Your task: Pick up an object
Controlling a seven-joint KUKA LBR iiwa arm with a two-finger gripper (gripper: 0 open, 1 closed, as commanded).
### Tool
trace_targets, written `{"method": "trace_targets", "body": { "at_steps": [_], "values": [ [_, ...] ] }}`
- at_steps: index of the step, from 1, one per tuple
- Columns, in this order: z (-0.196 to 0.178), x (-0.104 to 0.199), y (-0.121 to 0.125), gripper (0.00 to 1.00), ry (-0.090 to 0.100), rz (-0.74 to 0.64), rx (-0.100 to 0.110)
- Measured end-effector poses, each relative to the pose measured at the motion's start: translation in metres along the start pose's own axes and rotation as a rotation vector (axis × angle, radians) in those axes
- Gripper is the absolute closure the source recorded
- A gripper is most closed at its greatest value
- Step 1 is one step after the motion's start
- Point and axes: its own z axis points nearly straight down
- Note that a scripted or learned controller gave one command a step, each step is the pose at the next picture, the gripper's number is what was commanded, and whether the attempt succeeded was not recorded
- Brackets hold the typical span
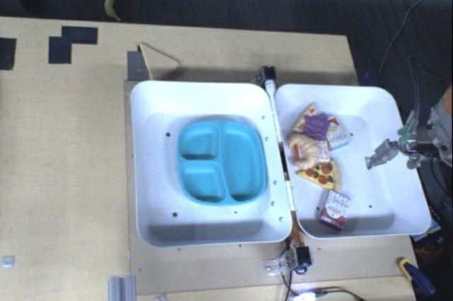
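While the arm (433,137) reaches in low, jaws (382,153) over right bin (396,115), spread unclear.

Arm cut off by right frame edge; only wrist and hand (388,154) visible over right bin (386,103). Hand small and blurred, finger spacing unreadable. Toy foods in right bin overlap in a pile: pizza slice (320,175) partly under croissant (303,146), purple item (316,126) too blurred to identify. Carton (334,210) label illegible. Tabletop (64,172) cut off at left and bottom edges.
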Motion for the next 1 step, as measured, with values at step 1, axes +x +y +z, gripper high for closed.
{"method": "trace_targets", "body": {
  "at_steps": [1],
  "values": [
    [0.1433,-0.0049,-0.0015,0.0,-0.001,0.003,-0.004]
  ]
}}
